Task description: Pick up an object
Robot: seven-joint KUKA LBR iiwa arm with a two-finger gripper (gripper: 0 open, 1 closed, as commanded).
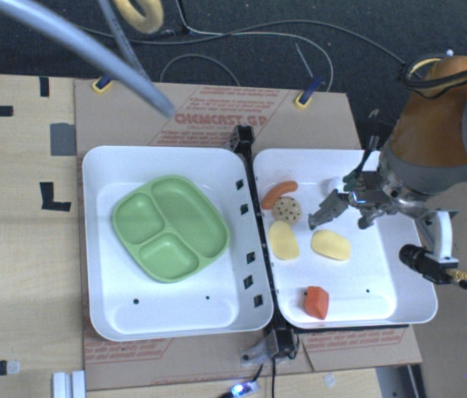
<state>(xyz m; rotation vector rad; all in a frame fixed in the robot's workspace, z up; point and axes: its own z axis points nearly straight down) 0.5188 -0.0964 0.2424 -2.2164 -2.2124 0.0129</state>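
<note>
Yellow piece (331, 245) lies under the open, empty gripper (347, 209); cardboard (216, 114) reads "CHEMCAST".

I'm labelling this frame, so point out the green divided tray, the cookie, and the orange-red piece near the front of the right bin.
green divided tray (169, 227): camera view, on its central ridge.
cookie (286, 211): camera view, middle of its speckled face.
orange-red piece (317, 302): camera view, middle of its top.
</note>
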